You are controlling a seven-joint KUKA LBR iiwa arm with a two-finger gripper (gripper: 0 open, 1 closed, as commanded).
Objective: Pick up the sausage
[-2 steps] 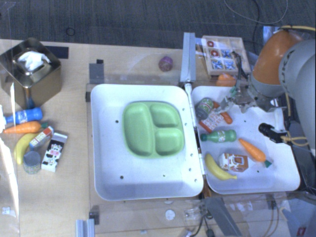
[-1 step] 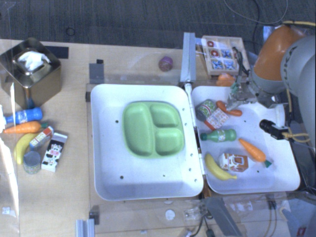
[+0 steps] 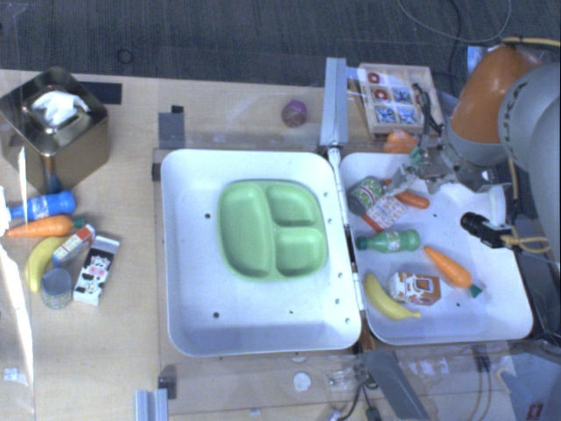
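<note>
Orange-red, the sausage (image 3: 412, 200) lies in the right bin (image 3: 517, 318), just below the hand (image 3: 419, 167), which hovers at the bin's top edge. Whether that hand is wide or narrow cannot be told (too small and blurred). Nothing is lifted yet; descent, grasp and raise remain.

Light was even and bright from overhead, and the two white bins (image 3: 263, 331) glared pale with soft shadows. The wooden table (image 3: 123, 323) washed out at lower left. Upper frame stayed dim. Focus was soft throughout, and the arm (image 3: 517, 103) at right looked blurred.
</note>
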